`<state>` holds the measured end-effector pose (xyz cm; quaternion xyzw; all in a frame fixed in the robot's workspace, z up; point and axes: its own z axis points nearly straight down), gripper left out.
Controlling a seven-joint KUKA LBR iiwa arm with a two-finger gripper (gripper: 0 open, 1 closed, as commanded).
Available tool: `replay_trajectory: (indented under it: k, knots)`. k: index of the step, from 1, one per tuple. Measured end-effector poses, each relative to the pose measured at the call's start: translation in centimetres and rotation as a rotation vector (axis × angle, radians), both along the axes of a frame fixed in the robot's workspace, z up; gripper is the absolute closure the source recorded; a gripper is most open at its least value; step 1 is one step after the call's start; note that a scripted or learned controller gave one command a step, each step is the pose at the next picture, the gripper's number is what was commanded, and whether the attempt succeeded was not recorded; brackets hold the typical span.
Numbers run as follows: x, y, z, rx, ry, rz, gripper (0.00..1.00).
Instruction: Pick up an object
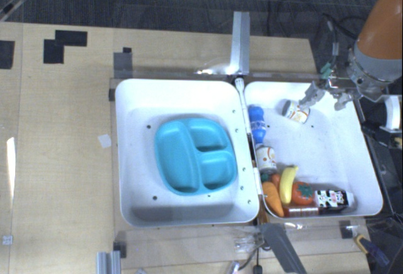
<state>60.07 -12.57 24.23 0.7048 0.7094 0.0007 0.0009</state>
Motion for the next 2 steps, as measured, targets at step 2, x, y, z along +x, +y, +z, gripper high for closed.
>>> replay_trajectory:
  k: [2]
  knots:
    - [7.0,3.0,-11.5,-0.001,-0.004,0.125,0.00]
